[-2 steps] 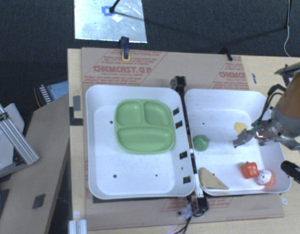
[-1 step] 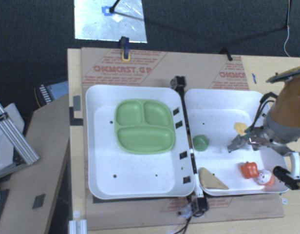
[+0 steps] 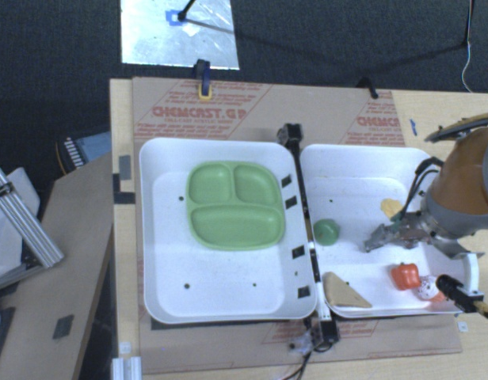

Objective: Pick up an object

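Low over right bin (image 3: 363, 158), gripper (image 3: 376, 239) near green ball (image 3: 326, 230); finger state unclear.

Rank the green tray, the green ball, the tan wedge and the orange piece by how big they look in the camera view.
1. Green tray, by far the largest.
2. Tan wedge.
3. Orange piece and green ball look about alike; I would not rank them.

A divided plate (image 3: 234, 206) lies in the left bin (image 3: 161, 212); a ball (image 3: 327, 231) in the right bin (image 3: 347, 165).
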Robot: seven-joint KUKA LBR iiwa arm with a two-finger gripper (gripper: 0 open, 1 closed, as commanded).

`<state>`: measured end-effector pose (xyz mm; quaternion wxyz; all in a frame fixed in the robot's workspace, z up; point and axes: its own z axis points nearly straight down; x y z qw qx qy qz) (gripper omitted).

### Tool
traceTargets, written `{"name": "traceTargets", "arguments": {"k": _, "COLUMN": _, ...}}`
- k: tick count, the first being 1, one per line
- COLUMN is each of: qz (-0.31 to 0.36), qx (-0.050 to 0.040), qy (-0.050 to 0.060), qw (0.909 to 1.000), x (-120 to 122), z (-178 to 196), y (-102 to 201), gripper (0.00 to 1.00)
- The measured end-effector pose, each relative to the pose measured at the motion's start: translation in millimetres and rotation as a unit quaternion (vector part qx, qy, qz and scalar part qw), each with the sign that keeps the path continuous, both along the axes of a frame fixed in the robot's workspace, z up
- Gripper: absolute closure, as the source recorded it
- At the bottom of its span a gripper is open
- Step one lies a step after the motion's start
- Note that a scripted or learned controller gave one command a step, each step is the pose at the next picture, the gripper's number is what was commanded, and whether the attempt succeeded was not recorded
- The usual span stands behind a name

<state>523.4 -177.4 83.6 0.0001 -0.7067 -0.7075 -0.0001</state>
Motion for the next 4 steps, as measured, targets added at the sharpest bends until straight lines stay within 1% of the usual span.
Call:
{"name": "traceTargets", "arguments": {"k": 1, "qz": 0.0, "qx": -0.0003, "qy": -0.001, "qw": 1.0, "x": 0.9, "z": 11.6, "y": -0.4, "gripper": 1.0}}
{"name": "traceTargets", "arguments": {"k": 2, "qz": 0.001, "qx": -0.0007, "qy": -0.002, "qw": 1.0, "x": 8.0, "z": 56.1, "y": 1.0, "gripper": 1.0}}
{"name": "traceTargets", "arguments": {"k": 3, "qz": 0.002, "qx": -0.0015, "qy": -0.004, "qw": 1.0, "x": 7.8, "z": 120.4, "y": -0.1, "gripper": 1.0}}
{"name": "traceTargets", "arguments": {"k": 4, "qz": 0.002, "qx": -0.0005, "qy": -0.001, "qw": 1.0, "x": 8.7, "z": 123.9, "y": -0.2, "gripper": 1.0}}
